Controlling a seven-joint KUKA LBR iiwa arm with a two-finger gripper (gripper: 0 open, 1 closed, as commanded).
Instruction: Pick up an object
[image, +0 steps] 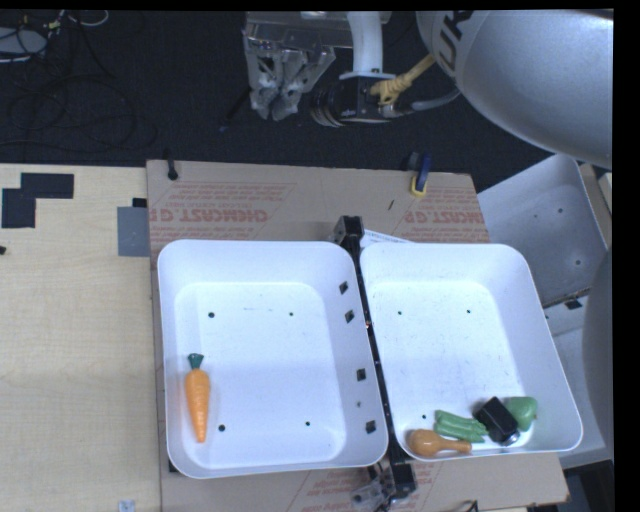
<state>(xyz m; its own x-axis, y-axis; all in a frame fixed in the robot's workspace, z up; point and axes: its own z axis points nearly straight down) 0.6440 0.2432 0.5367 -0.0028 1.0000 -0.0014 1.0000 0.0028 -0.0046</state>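
Note:
My gripper (285, 88) hangs high over the dark area beyond the bench's far edge, well away from both bins, and nothing hangs beneath it. An orange toy carrot (198, 400) with a green top lies at the near left of the left bin (250, 262). In the near right corner of the right bin (450, 262) several small items are bunched together: a green pod (458, 425), a black block (497, 420), a light green piece (523, 407) and a tan-orange gourd shape (436, 443).
The bins sit side by side on a cardboard sheet (300, 205), joined by a black clip strip (358, 330). The grey arm (530, 60) bulks across the top right. A small blue and yellow object (421, 172) sits at the cardboard's far edge.

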